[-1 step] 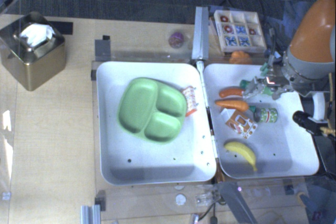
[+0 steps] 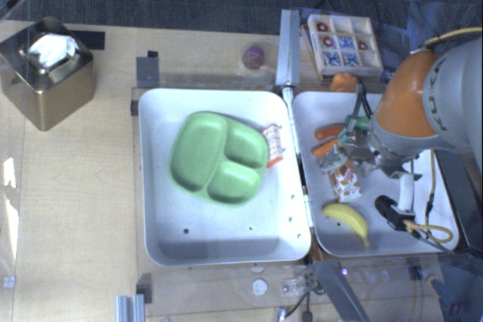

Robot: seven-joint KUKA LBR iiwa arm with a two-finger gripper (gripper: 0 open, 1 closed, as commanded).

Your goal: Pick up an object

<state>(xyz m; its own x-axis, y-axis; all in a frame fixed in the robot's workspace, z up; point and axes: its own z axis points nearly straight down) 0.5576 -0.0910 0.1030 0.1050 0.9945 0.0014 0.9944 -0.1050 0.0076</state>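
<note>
The gripper [image 2: 349, 149] hung over the right bin [image 2: 445, 226] near a banana [image 2: 348, 220], its grip state impossible to tell.

**Objects lying in the two white bins**

In the left bin [image 2: 151, 162] we see a pale green plastic tray with three compartments [image 2: 219, 157], lying flat and turned at a slant. Touching its right edge is a small red-and-white wrapped packet [image 2: 273, 144]. In the right bin [image 2: 321, 234] we find a yellow banana [image 2: 348, 220] near the front, curved and lying on its side. Just above it lies a white-and-orange packet [image 2: 346, 182], and further back an orange-red sausage-shaped piece [image 2: 327, 133], partly hidden.
</note>
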